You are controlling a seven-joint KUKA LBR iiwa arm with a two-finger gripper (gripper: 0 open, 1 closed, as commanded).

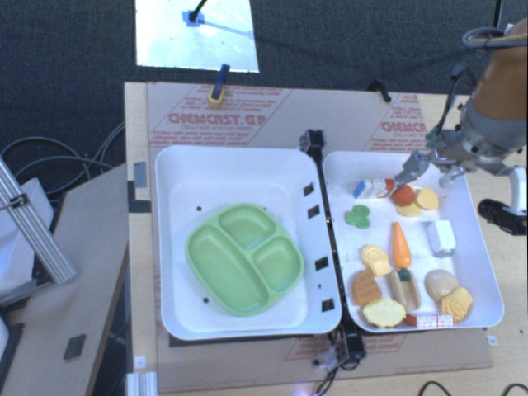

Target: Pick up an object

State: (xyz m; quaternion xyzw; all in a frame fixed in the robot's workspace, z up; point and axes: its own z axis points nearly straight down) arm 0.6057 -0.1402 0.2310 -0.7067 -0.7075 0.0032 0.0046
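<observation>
- My two-finger gripper [410, 172] hangs over the right white bin's [487, 254] far end; I cannot tell its state.
- The small red round toy [403, 195] sits just beneath, crowded by neighbours; I fear a glancing miss.

The right bin [487, 246] is crowded along its lower half: carrot [400, 245], white block [441, 238] and bread pieces [375, 289] lie close together. Bare floor remains at its upper rim. In the left bin [177, 180], the green tray [243, 258] fills the middle, with room around it.
</observation>
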